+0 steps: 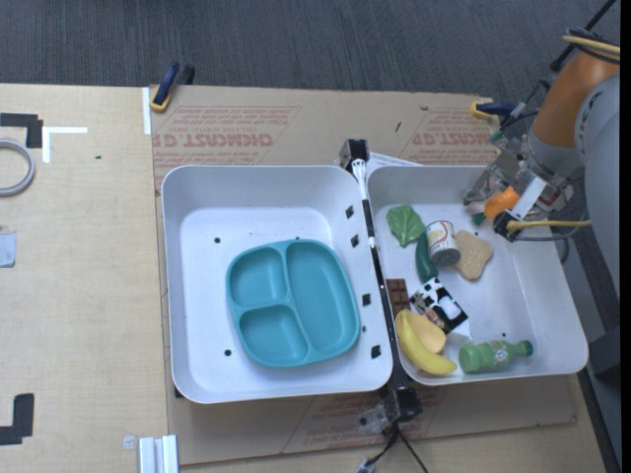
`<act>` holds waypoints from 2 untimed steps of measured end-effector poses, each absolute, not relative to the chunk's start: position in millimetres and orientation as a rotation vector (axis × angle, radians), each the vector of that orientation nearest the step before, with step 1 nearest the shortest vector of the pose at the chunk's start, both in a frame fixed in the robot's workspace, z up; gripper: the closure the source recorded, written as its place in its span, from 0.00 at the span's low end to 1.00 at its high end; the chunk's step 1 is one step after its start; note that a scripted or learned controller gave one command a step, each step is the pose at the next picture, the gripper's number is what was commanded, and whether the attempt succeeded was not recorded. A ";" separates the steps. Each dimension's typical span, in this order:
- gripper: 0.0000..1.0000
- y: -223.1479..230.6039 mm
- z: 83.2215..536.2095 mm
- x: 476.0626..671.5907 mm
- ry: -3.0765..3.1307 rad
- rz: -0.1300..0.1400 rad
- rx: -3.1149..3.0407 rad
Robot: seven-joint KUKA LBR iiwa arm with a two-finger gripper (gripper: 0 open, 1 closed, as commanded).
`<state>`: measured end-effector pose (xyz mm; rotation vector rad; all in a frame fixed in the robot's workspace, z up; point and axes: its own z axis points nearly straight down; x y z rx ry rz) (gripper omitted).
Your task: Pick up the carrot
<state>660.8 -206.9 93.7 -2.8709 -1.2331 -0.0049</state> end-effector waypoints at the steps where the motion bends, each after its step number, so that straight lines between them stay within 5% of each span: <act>1: 0.00 -208.6 93.5 646.6 -0.952 -0.009 -2.982; 2: 0.00 -218.4 105.5 650.4 -0.517 -0.002 -3.091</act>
